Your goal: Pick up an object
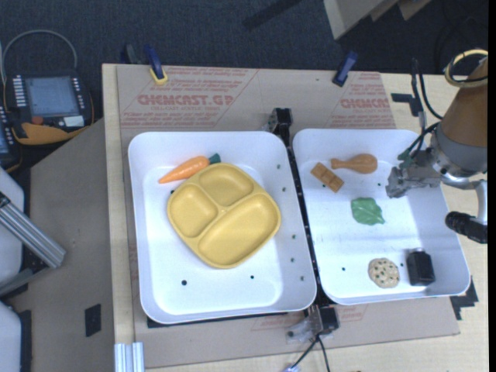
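Cardboard-topped bench (232, 91) holds two white bins; at the right bin's (341, 285) centre lies a green leaf toy (366, 211), probably light and soft, best pinched across its middle, with the gripper (399, 183) at its two o'clock, jaw state unclear.

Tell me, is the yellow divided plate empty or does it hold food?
Empty: the yellow plate shows three bare compartments; the carrot lies beside it.
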`<act>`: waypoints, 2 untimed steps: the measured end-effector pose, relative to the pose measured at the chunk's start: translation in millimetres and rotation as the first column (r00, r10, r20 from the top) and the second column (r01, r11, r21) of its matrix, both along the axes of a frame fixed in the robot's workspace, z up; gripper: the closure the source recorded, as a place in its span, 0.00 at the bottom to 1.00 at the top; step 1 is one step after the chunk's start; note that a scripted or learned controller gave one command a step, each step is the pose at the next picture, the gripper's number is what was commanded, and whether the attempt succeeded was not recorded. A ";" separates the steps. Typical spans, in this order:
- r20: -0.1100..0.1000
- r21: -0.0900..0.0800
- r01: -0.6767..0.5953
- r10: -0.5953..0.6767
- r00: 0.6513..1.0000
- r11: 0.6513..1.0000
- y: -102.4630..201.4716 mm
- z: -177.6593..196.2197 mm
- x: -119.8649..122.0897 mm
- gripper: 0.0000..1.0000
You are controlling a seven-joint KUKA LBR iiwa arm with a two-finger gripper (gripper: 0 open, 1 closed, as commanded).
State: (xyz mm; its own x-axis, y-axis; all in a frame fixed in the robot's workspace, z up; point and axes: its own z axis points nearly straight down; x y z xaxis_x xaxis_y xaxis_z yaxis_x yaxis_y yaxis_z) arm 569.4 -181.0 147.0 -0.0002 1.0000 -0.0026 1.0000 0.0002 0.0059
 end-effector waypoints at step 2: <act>0.003 -0.001 -0.001 0.001 1.000 1.000 9.8 108.0 6.0 1.00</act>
